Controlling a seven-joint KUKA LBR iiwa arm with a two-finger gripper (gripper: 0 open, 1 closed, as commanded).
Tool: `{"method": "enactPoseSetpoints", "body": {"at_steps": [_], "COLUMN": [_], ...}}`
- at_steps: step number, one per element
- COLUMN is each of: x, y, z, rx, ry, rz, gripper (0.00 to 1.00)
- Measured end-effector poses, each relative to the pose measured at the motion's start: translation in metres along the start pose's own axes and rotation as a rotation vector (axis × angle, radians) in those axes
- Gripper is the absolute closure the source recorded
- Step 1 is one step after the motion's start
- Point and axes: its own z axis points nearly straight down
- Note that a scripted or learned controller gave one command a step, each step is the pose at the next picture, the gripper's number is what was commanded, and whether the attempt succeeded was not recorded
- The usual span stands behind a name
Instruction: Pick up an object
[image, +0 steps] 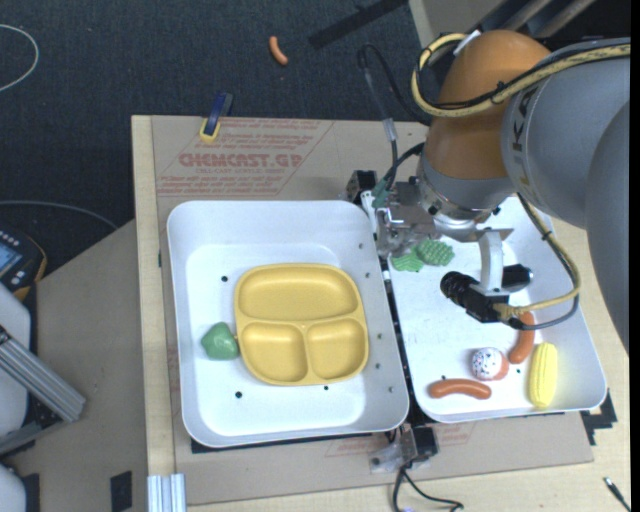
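Note:
My gripper hangs over the far left corner of the right bin, close to the wall between the two bins. Just below and to its right lies a green leafy toy, partly tucked under the wrist. I cannot make out whether it touches the gripper. Nearer the front of this bin lie a red sausage, a white speckled ball, an orange sausage and a yellow corn cob.
The left bin holds a yellow three-compartment plate with a green lump at its left side. The large grey and orange arm covers the right bin's far right part. A blue and yellow item lies behind the bins.

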Motion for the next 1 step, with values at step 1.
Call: {"method": "enactPoseSetpoints", "body": {"at_steps": [1], "x": [0.0162], "y": [0.0009], "z": [0.0019], "rx": [0.002], "ry": [-0.001], "rz": [0.004], "gripper": [1.0]}}
